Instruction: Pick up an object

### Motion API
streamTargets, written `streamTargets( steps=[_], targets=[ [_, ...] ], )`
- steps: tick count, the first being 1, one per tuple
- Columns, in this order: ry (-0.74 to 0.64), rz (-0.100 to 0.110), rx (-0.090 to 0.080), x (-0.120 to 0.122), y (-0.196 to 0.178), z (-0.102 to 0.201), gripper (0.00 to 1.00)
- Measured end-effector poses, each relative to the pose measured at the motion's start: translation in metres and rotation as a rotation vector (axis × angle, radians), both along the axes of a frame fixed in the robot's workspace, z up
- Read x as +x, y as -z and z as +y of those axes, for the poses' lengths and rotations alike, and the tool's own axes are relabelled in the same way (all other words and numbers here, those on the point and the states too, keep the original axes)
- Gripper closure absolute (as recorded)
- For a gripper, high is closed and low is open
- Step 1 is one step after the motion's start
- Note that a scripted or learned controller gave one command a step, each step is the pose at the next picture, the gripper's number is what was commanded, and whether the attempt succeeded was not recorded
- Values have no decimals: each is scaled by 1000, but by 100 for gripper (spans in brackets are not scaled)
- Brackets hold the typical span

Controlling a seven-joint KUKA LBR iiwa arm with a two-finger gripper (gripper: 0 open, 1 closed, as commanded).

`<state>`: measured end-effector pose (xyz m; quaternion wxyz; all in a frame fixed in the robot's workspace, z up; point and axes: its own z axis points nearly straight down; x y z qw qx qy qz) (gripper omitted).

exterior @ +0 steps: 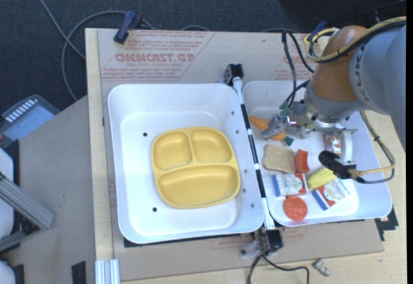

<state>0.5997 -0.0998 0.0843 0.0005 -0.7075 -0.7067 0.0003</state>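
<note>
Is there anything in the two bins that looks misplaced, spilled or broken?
Nothing looks spilled or damaged. The yellow divided tray lies flat in the left bin, turned a little askew to its walls. The toy food pieces lie loosely scattered in the right bin, under the gripper.

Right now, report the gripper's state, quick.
Gripper: low over the right bin, beside the orange piece; whether it is open, shut or holding anything cannot be told.

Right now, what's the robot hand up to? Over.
Hand low over right bin, near orange piece. Nothing seen held. Toy bread, red disc lie close by.
</note>
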Motion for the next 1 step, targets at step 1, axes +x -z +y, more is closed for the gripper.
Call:
streamTargets(
  steps=[1],
  targets=[
    [-1, -4, -1, 17, 0, 2, 0]
  ],
)
